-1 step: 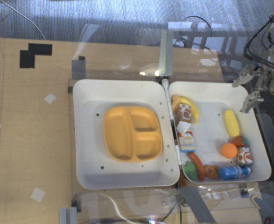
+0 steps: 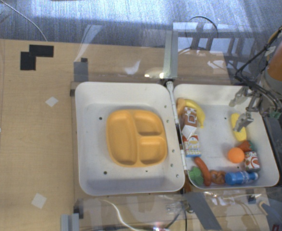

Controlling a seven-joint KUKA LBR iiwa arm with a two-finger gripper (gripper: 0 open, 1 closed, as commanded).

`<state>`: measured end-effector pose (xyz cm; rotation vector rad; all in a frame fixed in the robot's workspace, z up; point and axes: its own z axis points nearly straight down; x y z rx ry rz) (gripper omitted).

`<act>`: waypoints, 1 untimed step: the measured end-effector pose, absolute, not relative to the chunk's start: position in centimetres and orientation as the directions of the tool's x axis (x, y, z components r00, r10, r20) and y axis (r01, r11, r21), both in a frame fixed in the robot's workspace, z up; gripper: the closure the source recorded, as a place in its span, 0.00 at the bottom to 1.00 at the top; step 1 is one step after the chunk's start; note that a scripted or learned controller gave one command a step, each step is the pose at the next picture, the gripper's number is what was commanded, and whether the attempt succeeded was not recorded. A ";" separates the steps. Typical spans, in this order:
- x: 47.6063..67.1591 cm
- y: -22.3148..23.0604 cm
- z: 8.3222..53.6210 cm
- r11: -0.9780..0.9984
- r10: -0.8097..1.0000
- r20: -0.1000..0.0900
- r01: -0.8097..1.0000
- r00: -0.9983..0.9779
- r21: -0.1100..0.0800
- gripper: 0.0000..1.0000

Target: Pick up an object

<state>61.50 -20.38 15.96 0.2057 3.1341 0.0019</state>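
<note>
Risk first: gripper [image 2: 244,110] hangs over right bin [image 2: 217,97], fingers spread apart, nothing between them, tips just above yellow banana-like piece [image 2: 239,128] near far right wall. Curved piece may roll or slip from pinch; wall close by may block a finger.

Right bin, near edge: blue bottle [image 2: 240,178], sausage [image 2: 202,170], small can [image 2: 251,161], orange ball [image 2: 235,155]. Farther back: carton [image 2: 192,145], second banana [image 2: 194,110].

Left bin [image 2: 90,105]: yellow divided tray [image 2: 136,137], compartments bare.
</note>
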 end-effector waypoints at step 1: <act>56.1 -19.8 8.9 0.992 0.124 -0.015 0.124 -0.992 -0.002 0.00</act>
